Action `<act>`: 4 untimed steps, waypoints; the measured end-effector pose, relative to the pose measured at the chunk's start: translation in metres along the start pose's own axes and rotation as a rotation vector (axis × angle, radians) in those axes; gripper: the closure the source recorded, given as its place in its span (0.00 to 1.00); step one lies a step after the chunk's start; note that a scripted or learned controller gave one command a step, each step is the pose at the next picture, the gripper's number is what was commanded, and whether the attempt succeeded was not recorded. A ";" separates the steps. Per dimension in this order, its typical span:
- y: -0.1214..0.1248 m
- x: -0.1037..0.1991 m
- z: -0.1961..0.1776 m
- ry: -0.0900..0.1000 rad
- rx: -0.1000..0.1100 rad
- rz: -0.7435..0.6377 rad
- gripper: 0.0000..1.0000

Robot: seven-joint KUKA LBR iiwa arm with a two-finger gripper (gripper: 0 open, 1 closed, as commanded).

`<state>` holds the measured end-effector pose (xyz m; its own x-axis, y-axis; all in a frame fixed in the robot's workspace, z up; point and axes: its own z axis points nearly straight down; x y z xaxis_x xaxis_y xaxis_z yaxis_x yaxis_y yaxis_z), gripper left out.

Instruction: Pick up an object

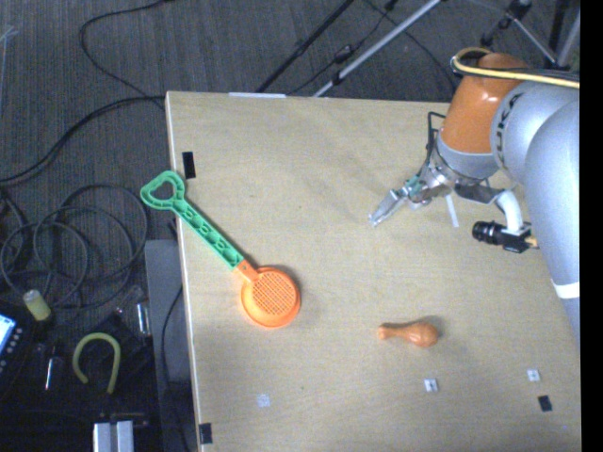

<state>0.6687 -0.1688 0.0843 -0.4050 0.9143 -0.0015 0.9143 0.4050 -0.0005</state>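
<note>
Toward three o'clock on the tabletop [320, 149], the claw [386, 210] hovers with its fingers close together and nothing between them. The nearest candidate, a small orange pear-shaped object [412, 332], lies toward six o'clock from the claw, well apart, its long axis running nine to three. A green-handled orange strainer [226, 252] lies farther off toward eight o'clock, its handle slanting up toward ten.
</note>
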 end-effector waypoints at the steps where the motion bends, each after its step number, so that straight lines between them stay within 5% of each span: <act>1: 0.001 0.001 -0.009 0.000 -0.002 0.000 1.00; 2: 0.001 0.001 -0.009 0.001 -0.002 0.000 0.00; 3: -0.022 -0.049 -0.026 0.000 -0.002 0.097 0.00; 4: -0.013 -0.030 0.000 0.000 -0.001 -0.232 0.00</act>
<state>0.6689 -0.2017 0.0846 -0.6042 0.7968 -0.0014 0.7968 0.6042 0.0001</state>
